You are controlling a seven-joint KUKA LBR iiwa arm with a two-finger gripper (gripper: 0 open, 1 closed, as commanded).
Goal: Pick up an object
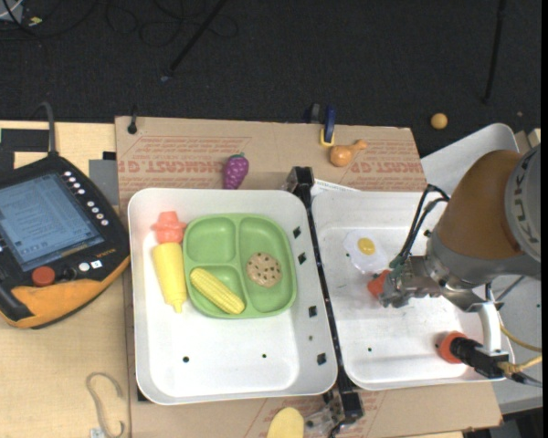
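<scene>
Faintly, mirrored red "CHEMCREST"-like print on the cardboard (pixel 192 158); gripper (pixel 390 288) over a red object (pixel 376 286), finger state unreadable.

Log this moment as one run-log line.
arm: over right bin | gripper: beside red object | grasp: unconfirmed | fried egg: nearby
</scene>
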